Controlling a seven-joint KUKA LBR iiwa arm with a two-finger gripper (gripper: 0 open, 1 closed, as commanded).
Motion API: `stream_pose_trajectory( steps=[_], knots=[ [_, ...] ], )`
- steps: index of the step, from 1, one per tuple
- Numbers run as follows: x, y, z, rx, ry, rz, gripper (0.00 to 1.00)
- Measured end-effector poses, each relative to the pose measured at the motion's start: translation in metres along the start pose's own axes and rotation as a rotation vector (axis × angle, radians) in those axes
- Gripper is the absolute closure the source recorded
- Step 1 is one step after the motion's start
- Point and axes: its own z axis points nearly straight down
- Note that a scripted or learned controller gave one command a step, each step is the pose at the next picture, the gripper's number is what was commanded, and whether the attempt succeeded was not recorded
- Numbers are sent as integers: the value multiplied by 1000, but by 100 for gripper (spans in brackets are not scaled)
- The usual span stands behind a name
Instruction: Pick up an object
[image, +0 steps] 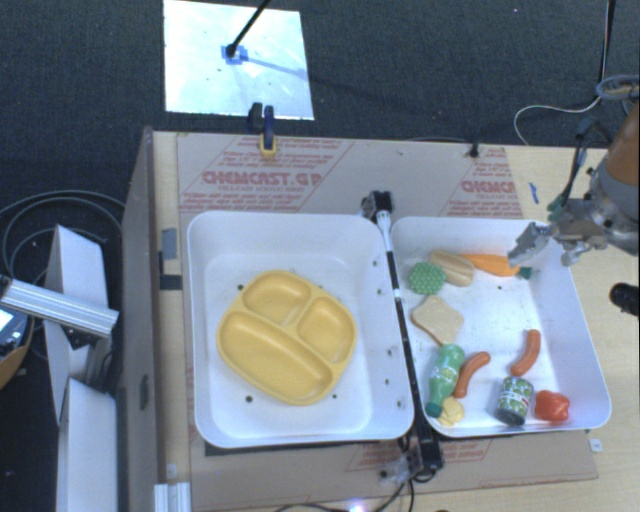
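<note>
I see the gripper (535, 248) at the right bin's (585, 330) upper right rim, just beside the tip of a toy carrot (492, 264). Glare and blur hide the fingers; I cannot tell their state. The arm (620, 175) is cut off at the frame's right edge.

Right bin contents, all glossy plastic toy food:
- bread roll (452, 267) touching the carrot
- knobbly green ball (426, 278)
- toast slice (438, 320)
- green bottle (441, 378)
- two sausages (526, 352)
- green-labelled can (515, 399)
- red piece (552, 405), shape unclear

The left bin (215, 250) holds a yellow compartment tray (285, 337).
</note>
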Motion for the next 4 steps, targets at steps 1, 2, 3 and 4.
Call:
stream_pose_trajectory(
  steps=[1, 2, 3, 4],
  knots=[
    [69, 19, 82, 3, 2, -1, 0],
    [84, -5, 130, 2, 1, 2, 0],
    [69, 77, 146, 25, 15, 3, 0],
    [70, 77, 135, 24, 15, -3, 100]
  ],
)
